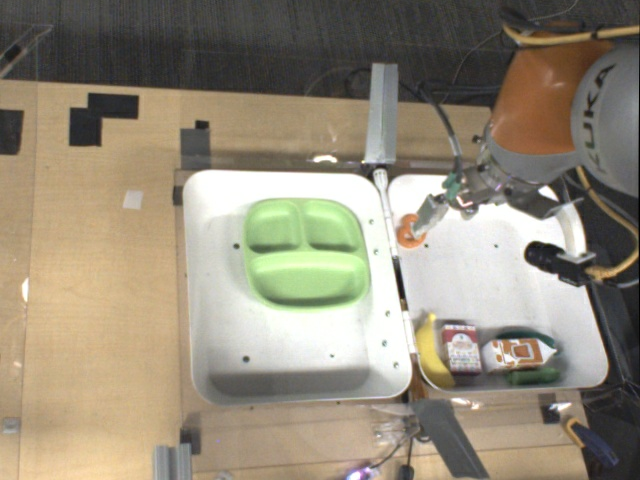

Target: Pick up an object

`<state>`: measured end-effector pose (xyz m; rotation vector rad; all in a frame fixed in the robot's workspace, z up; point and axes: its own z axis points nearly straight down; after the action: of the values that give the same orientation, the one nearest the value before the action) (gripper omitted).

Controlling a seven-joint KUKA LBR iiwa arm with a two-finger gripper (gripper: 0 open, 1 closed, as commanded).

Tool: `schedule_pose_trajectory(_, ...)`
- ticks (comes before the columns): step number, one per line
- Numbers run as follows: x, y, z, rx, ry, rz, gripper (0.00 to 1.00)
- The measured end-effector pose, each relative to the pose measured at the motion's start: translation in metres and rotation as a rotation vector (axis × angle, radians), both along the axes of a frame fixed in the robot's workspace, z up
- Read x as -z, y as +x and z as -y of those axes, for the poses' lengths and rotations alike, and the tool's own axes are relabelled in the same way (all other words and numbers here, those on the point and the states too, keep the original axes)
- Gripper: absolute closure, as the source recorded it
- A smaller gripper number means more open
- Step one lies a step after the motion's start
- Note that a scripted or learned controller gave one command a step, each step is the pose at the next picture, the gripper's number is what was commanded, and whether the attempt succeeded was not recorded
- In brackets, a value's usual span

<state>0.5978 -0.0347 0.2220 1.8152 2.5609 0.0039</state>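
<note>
Arm (560, 88) cut off at right edge, end effector (418, 226) fingers too small to tell

You're looking at a KUKA arm (560, 98): fat rounded grey shell w/ a broad orange band (535, 93) wrapping the segment above the wrist. Black "KUKA" lettering (588, 103) shows partly on the grey, running vertically. Below the band, a darker grey wrist flange (505, 173) w/ small metal fittings. Gripper (418, 224) is slim, silver-grey, w/ a greenish bit near its base. Thin black cables (445, 128) loop off the wrist; a yellowish hose (545, 36) curves over the top. A black cylindrical part (548, 258) sticks out at the side, white bracket (572, 230) beside it.
</note>
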Motion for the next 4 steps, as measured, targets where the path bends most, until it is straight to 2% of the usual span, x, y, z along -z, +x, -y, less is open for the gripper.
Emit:
schedule_pose_trajectory(1, 0.036, 0.043, 0.037, -0.024, -0.001, 0.002, 0.0)
schedule_pose_trajectory(2, 0.02, 0.056, 0.066, -0.321, -0.003, 0.006, 0.0)
schedule_pose_trajectory(3, 0.007, 0.058, 0.065, -0.321, -0.005, 0.015, 1.0)
schedule_pose_trajectory(4, 0.069, 0.006, 0.086, -0.133, -0.001, 0.002, 1.0)
